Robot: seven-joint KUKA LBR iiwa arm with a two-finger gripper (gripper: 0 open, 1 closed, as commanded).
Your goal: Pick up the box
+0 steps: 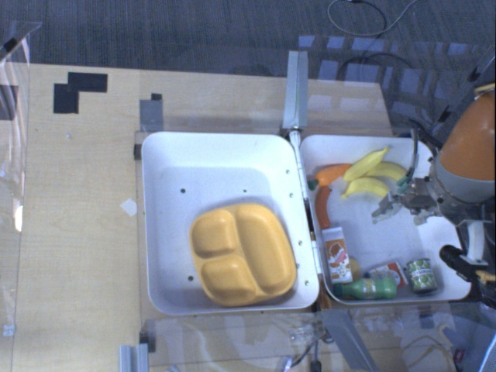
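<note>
Two white bins sit side by side. The box [336, 257] lies by the right bin's [364, 143] left wall, near the front edge, a green bottle [366, 288] touching it. The gripper [401, 204] hangs spread apart over bare floor beside the bananas [372, 175], grasping nothing.

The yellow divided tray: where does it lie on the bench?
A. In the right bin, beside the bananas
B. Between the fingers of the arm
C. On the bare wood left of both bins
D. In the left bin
D: the yellow divided tray lies flat on the floor of the left bin, while the bananas and the box lie in the right bin.
</note>
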